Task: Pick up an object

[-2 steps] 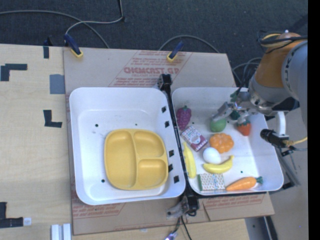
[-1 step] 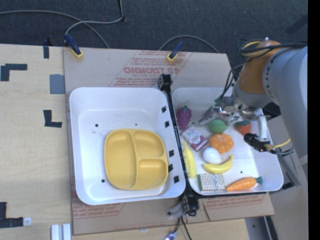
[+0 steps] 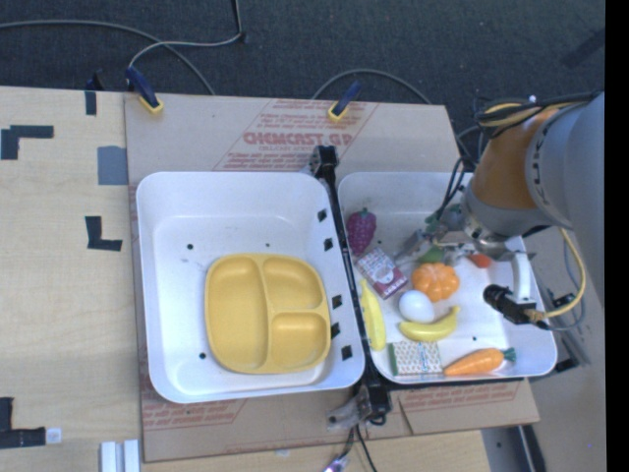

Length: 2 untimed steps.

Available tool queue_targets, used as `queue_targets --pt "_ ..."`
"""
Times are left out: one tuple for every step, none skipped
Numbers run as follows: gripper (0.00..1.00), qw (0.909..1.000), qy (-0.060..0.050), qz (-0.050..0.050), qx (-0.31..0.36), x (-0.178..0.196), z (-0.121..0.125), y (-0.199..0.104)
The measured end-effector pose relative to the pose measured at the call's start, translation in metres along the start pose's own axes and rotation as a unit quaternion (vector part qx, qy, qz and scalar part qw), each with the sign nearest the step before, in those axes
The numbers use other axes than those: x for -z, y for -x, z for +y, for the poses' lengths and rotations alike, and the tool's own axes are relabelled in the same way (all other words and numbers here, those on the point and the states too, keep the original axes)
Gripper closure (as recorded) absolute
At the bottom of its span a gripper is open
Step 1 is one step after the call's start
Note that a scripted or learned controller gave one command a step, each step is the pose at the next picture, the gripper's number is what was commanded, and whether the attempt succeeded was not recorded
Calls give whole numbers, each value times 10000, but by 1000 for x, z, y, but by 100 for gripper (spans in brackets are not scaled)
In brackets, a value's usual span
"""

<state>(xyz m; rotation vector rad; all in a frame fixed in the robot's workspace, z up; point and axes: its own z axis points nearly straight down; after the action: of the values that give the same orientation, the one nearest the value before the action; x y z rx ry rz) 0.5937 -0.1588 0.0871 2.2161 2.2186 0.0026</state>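
A cardboard sheet [image 3: 295, 136] clamped to the wooden bench carries two white bins side by side, held so they cannot slide.

The left bin [image 3: 162, 264] holds just a yellow tray [image 3: 265, 313], lying flat near the middle of its floor.

The right bin [image 3: 539, 357] is the source of things to grasp, and all the loose items crowd its left half. A purple fruit [image 3: 361, 229] sits by the left wall, a pink packet [image 3: 381, 271] just below it, and a yellow strip [image 3: 372, 318] lies along that same wall. An orange [image 3: 435, 281] touches a white egg [image 3: 416, 306], and a banana [image 3: 429, 327] curves just under the egg. Along the near edge lie a small box [image 3: 418, 359] and a carrot [image 3: 475, 362].

The arm [image 3: 531, 170] bends down over the right bin's far right corner, its gripper [image 3: 454, 242] low just above the orange. Cables and wrist parts clutter that spot, so I cannot tell how the pincer stands. Nothing is visibly held; the orange looks the likeliest target.
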Motion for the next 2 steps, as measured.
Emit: queue_targets --pt "0 10000 -2 7 8 -1 63 -22" --pt "0 10000 -19 4 -1 83 75 12"
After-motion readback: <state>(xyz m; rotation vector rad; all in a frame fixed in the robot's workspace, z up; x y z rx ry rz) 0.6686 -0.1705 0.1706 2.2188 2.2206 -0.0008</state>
